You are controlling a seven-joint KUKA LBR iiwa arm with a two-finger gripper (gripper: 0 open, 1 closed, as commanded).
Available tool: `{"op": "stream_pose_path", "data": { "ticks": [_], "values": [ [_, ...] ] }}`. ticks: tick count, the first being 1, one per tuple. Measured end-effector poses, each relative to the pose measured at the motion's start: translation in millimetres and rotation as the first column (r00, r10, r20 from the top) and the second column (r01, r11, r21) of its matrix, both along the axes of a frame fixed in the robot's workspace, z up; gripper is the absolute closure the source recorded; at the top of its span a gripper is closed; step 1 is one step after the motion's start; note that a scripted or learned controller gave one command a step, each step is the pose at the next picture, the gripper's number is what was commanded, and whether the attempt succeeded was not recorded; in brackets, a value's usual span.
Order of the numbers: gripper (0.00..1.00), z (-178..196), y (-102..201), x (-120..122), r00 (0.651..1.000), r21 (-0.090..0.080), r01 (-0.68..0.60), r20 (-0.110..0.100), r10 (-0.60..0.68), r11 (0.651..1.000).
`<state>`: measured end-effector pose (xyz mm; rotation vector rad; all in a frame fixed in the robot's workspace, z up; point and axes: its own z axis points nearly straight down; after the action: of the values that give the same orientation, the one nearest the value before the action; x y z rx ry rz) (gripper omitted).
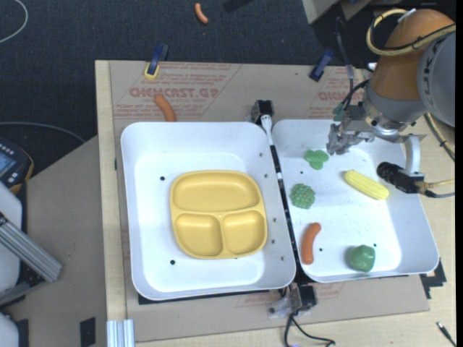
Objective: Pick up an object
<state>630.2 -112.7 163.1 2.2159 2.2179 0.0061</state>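
Approach step: my hand (338,147) hangs just right of the small green veg (315,158). Can't tell its opening; nothing visibly held. Next: centre over veg, drop, close.

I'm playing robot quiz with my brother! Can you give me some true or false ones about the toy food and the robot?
1. The yellow tray sits in the left bin. True.
2. The corn lies on the yellow tray. False: it lies in the right bin, near the arm's side.
3. The gripper is over the right bin's far end, close to a small green piece. True.
4. The green pepper is in the right bin's near corner. True.
5. The sausage in the right bin is between the gripper's fingers. False: it lies on the bin floor, apart from the gripper.
6. All the sausages are in bins. False: one lies on the board behind the left bin.
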Motion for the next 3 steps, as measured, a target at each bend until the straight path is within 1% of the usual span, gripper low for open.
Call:
{"op": "stream_pose_path", "data": {
  "ticks": [1,2,3],
  "values": [
    [1.0,51,-10,1,1.0,0.0,0.001,0.0,-0.001,1.0],
    [1.0,63,-10,2,1.0,0.0,0.0,-0.002,0.0,1.0],
    [1.0,55,46,5,1.0,0.004,-0.005,-0.009,0.005,1.0]
  ]
}}
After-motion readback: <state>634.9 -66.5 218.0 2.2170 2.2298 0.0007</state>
